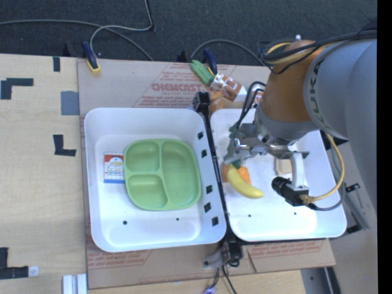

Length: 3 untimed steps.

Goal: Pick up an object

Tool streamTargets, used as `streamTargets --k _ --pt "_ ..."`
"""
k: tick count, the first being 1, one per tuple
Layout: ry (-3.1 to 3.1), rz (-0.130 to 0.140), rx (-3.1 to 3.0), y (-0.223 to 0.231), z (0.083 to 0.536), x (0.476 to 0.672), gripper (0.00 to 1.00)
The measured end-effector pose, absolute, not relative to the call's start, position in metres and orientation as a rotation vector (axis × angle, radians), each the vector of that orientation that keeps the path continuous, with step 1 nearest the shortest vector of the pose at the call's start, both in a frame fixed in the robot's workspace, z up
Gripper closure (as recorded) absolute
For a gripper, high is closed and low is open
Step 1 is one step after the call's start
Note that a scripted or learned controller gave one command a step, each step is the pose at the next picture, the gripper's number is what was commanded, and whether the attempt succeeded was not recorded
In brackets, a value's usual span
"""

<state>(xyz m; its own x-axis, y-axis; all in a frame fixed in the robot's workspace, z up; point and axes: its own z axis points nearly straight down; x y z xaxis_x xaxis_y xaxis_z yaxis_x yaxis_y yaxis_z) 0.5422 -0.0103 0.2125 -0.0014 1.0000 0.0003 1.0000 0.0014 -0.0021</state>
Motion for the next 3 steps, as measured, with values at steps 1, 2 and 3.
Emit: streamTargets --k 1,2,3 --pt "-2.221 0.004 -2.221 -0.062 0.184 0.587 1.0" --pt "-2.222 0.003 -2.221 -0.061 0.184 0.587 0.0" --pt "-2.222 0.002 -2.219 -0.04 0.184 0.582 0.0"
